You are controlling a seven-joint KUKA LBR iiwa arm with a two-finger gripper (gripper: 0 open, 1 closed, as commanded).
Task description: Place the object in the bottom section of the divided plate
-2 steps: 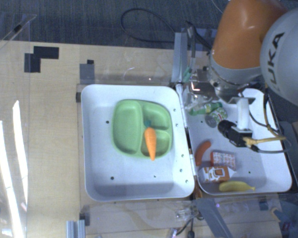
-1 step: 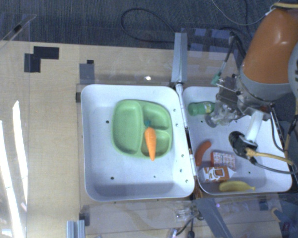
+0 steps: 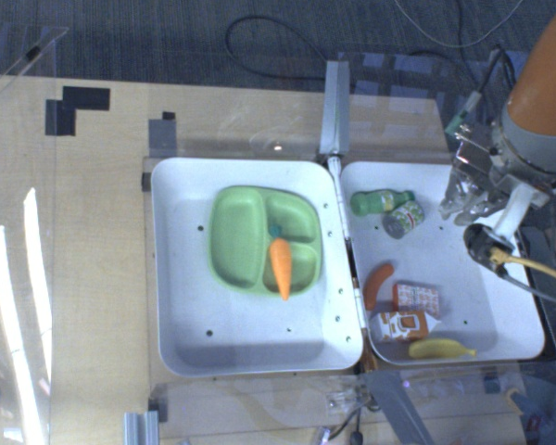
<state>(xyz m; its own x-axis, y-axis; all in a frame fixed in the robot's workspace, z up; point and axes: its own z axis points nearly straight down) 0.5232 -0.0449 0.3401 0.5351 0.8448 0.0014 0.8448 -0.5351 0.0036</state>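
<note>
A green divided plate [image 3: 250,239] lies in the left white bin [image 3: 181,276]. An orange carrot [image 3: 281,267] rests on the plate's right side, lying across the lower right compartment and its front rim. My gripper [image 3: 463,197] hangs over the right bin's far right part, above and to the right of a small can [image 3: 404,219]. Nothing shows between its fingers.
The right bin [image 3: 500,313] holds a green bottle [image 3: 380,201], the can, a red sausage [image 3: 378,284], a small carton [image 3: 415,298], a brown box [image 3: 403,325] and a yellow banana [image 3: 441,349]. A yellow cable [image 3: 528,267] trails from the wrist. A metal divider [image 3: 334,109] separates the bins.
</note>
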